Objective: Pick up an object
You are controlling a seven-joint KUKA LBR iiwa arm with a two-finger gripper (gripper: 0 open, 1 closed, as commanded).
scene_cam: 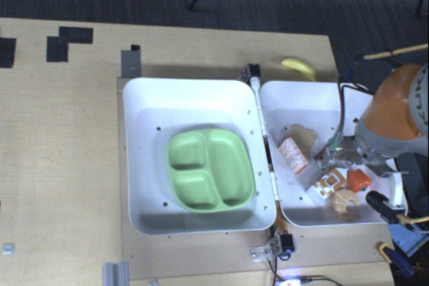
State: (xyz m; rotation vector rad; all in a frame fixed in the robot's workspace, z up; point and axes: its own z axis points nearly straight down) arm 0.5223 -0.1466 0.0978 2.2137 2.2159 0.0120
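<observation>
My gripper hangs low over the middle of the right bin, with the grey arm and its orange band coming in from the right. Just left of it lies a red-and-white cylinder, tilted, with a brown piece behind it. Below the gripper sit an orange-and-white packet, a small red object and a beige lump. Nothing is visibly between the gripper's tips.
The left bin holds a green divided plate. A yellow banana lies on the bench behind the right bin. A ridge with a black clip separates the bins.
</observation>
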